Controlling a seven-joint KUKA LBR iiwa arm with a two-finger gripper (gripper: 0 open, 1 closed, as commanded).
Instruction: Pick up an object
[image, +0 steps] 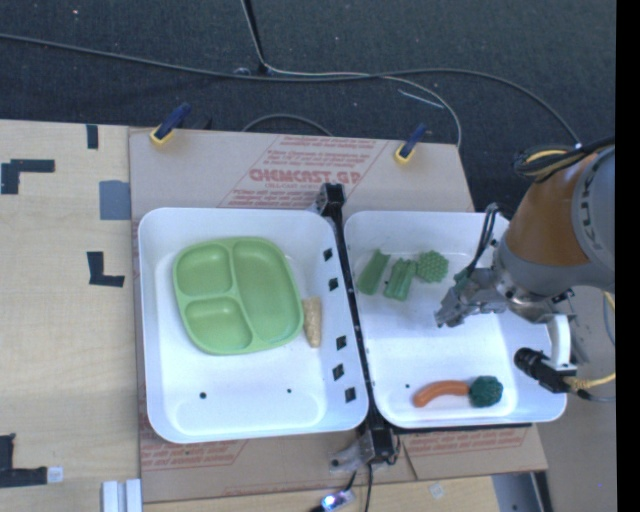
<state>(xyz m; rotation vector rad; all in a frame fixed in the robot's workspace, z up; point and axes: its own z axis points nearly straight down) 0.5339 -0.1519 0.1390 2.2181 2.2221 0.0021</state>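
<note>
We look down at a slant on a counter (60, 300) bearing two shallow white bins side by side on a sheet of brown cardboard (300, 165). In the left bin (160, 400) lies a light green divided plate (238, 294) with three compartments, and just beside its right edge, against the bin's right wall, a small pale yellow piece like a corn cob (313, 321). In the right bin (440, 350), near the far side, we see two green sticks (387, 274) lying close together at a tilt, with a round, bumpy green piece (432, 265) just beside them on the right. Near the front wall of the same bin lies an orange carrot (441, 394) with a dark green, leafy lump (486, 391) touching its right end. The grey arm with its orange band (548, 215) reaches in from the right, and its tool (452, 312) sits low over the right bin, near the bumpy green piece and well apart from the carrot. Nothing shows between the tool's tips, and we cannot tell how wide they stand. Black cables (330, 70) trail across the dark floor beyond the counter.
</note>
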